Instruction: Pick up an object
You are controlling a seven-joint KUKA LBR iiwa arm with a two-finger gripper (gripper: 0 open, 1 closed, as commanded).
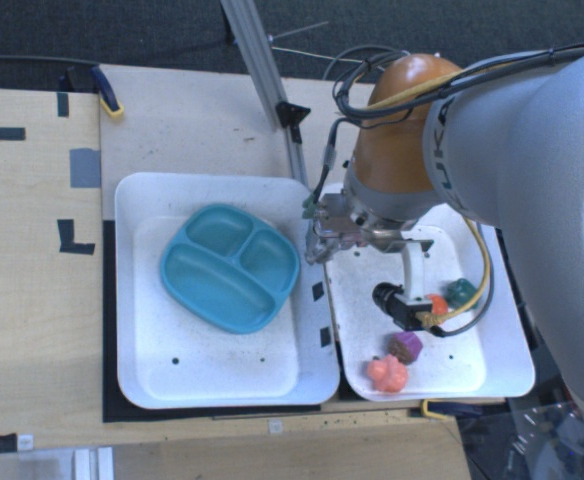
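Note:
My gripper hangs over the left edge of the right bin, close to the wall between the two bins. Several small things lie in the right bin: a pink-orange lump near the front, a purple piece just behind it, a green piece and a small orange piece further right. All of them lie to the gripper's right and nearer the front, apart from it. The arm's orange band and grey body hide the back of that bin.
A blue divided plate lies in the left bin, its right rim close to the gripper. A slanted metal rail runs down toward the bins' back edge. Tan bench surface lies to the left.

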